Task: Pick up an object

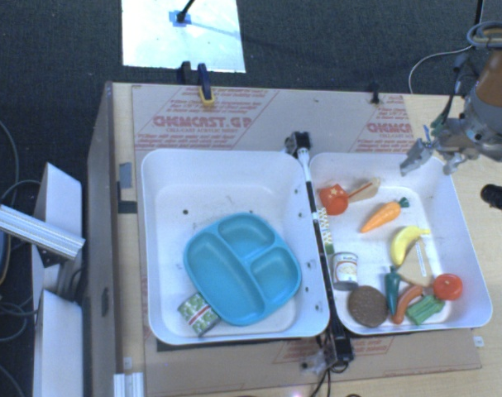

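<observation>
Nearest us, along the front of the shallow white right-hand bin [470,246], lie a brown round patty [368,304] and a red toy tomato [447,285]; further back, an orange plastic carrot [381,215]. We judge the approach step: descent onto one item comes next. Beyond the far rim, the gripper [434,155] hovers with its fingers spread apart and nothing between them, the arm reaching in from the right.

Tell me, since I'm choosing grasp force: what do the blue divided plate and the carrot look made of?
Blue divided plate: likely moulded plastic; even colour, soft sheen, rounded compartment ridges. Carrot: probably toy plastic; flat orange, smooth surface, tidy green top. Hardness can't be judged from the picture.
</observation>
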